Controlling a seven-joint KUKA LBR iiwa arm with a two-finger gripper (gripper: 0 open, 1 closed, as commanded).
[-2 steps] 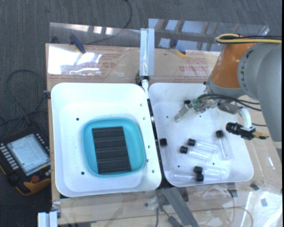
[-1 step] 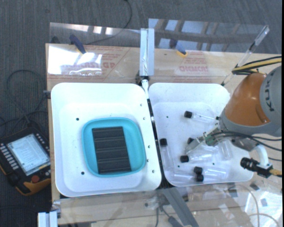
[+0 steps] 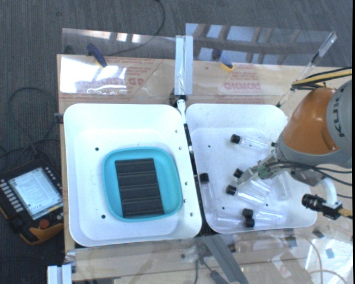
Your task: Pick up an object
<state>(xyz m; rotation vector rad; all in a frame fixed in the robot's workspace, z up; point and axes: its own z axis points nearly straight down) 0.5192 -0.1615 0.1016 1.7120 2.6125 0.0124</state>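
Pincer [image 3: 257, 173] low among clear plastic black-capped vials [image 3: 244, 139] in right white bin [image 3: 236, 112] (approach step; grip state unclear); next, close on one.

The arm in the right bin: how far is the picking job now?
Done: the arm is low over the right bin, among the clear black-capped vials. In hand: I see nothing lifted; the vials lie on the floor. Left: the grasp and lift.

Clear plastic vials [image 3: 252, 141], glossy white bins [image 3: 83, 129].
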